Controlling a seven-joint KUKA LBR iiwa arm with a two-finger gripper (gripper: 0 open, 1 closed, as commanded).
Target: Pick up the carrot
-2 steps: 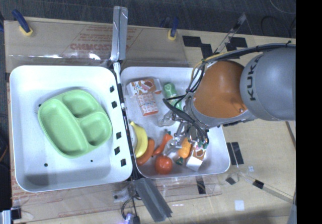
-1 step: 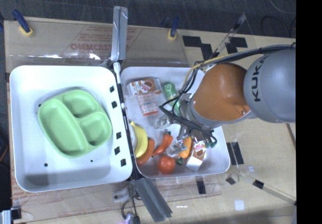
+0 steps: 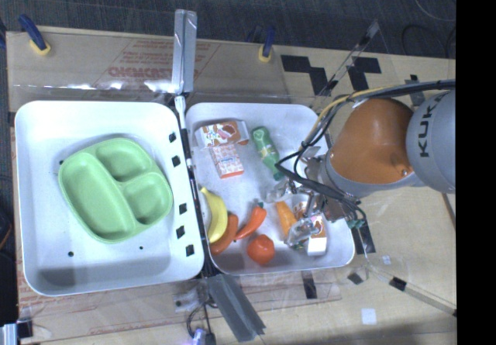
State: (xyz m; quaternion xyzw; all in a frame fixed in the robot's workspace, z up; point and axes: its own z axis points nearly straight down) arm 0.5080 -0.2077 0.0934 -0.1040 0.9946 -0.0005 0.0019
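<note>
The claw [image 3: 298, 221] hangs low in the right bin [image 3: 232, 112], just beside the carrot [image 3: 284, 215]; I cannot tell its state. Near wall close by.

I see even, bright overhead light; the white bins [image 3: 46, 181] glare slightly, shadows stay soft, and fine detail looks a little blurry.

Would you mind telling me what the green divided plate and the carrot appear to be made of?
The green divided plate looks like moulded plastic with a matte to satin finish: uniform colour, soft rounded compartment edges. The carrot is probably plastic toy food, judging by its flat, even orange, though it is too small to be sure.
</note>
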